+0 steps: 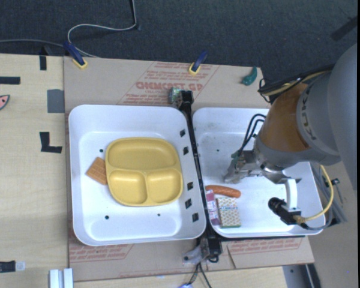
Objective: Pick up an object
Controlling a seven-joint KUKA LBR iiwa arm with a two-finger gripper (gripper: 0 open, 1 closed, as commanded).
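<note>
**Gripper low in the right bin, just above a carrot and a small box**

The grey arm (324,125), with its orange band, reaches in from three o'clock over the right bin (258,230), a shallow white plastic tray with rounded corners. Its gripper (233,174) hangs near the bin's centre, pointing toward eight o'clock. Whether the jaws are wide or narrow cannot be told; nothing shows between them.

The likely targets lie at the bin's seven o'clock. An orange toy carrot (223,191), smooth and tapered, sits just below the gripper. Touching it at six o'clock is a small flat printed box (228,212), with a thin red packet (212,210) at its nine o'clock side.

Risks, as a judgement: the carrot is round and slick, so it may roll or squirt out. The crowded items could be nudged together, or the fingers could strike the bin floor.

The left bin (84,161) holds a glossy yellow divided plate (145,170) resting partly over a tan waffle-textured cracker (97,171).
</note>
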